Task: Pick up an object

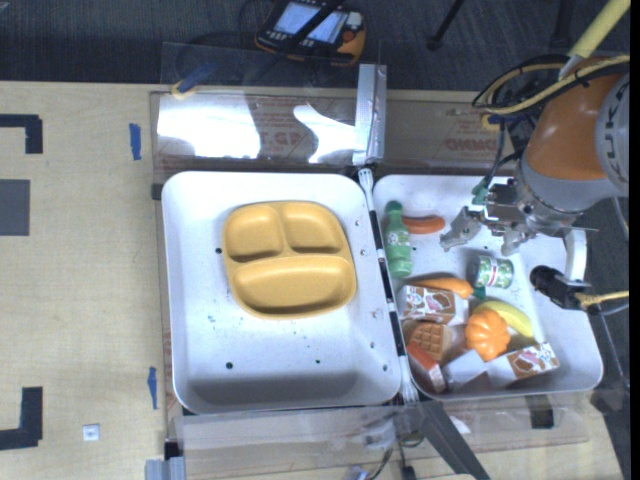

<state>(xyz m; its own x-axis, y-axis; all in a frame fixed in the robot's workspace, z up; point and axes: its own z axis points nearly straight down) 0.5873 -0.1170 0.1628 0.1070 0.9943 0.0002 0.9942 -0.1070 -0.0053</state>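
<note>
The two-finger metal gripper (487,230) hangs spread apart, grasping nothing. Just below it, the small green cylindrical can (494,273) lies on its side, long axis left-right.

1. A mustard-yellow plastic divided tray (288,256) is seen against the plain white left bin (200,348).
2. In the white right bin (580,353), a green bottle (398,240) with a pale label is shown beside a red-orange sausage-shaped piece (424,225).
3. A small can (495,273) is coloured green and white.
4. An orange pumpkin (487,334) is topped by a green stem; a yellow banana (512,316) lies beside it.
5. The surface (80,268) is pale wood, marked with blue tape and black corners.
</note>
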